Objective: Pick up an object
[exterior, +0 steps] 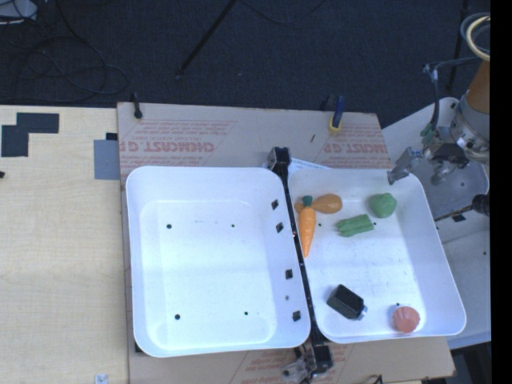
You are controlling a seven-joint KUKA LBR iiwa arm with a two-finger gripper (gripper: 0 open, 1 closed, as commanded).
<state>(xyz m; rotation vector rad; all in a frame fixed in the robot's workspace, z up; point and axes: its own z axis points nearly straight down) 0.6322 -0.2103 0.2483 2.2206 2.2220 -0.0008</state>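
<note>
The right bin (448,294) holds several objects. An orange carrot (306,229) lies by the divider, with an orange lump (327,204) beside it. A round green piece (383,205) and a long green piece (354,226) lie further right. Toward the front sit a black block (346,302) and a pink ball (406,318). My gripper (418,169) hangs over the bin's far right corner, above and right of the round green piece. Its fingers stand open with nothing between them.
The left bin (136,262) adjoins the right one along a black divider (292,238). Both rest on a cardboard sheet (224,138) with a yellow clamp (337,121) at its far edge. The arm's grey body (472,126) stands at the right edge.
</note>
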